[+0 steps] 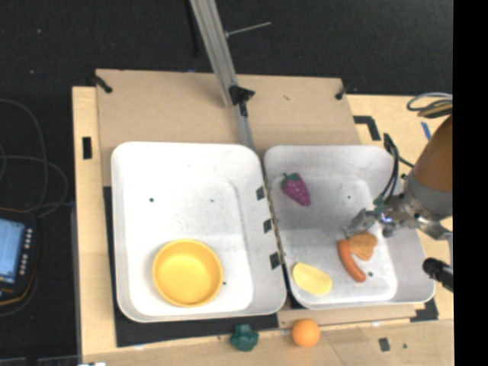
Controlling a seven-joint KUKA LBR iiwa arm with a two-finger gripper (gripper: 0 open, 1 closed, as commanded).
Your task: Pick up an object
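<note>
Arm is seen entering from the right edge, orange band uppermost, wrist angled down-left over the right bin [320,162]. Gripper [364,231] is positioned low above the bin floor, its grey fingers [355,224] spread slightly, and an orange-tan chunk [364,245] is found just below the tips; whether it is actually clamped cannot be told. An orange carrot-shaped piece [351,261] is laid touching that chunk on its lower left. A pale yellow slice [312,279] is located near the bin's front left corner, and a purple grape cluster [296,190] sits well apart at the upper left. A yellow bowl [187,272] is placed at the front of the left bin [183,174]. An orange ball [305,332] and a green item [244,338] are left on the bench in front of the bins. No readable writing is made out.
</note>
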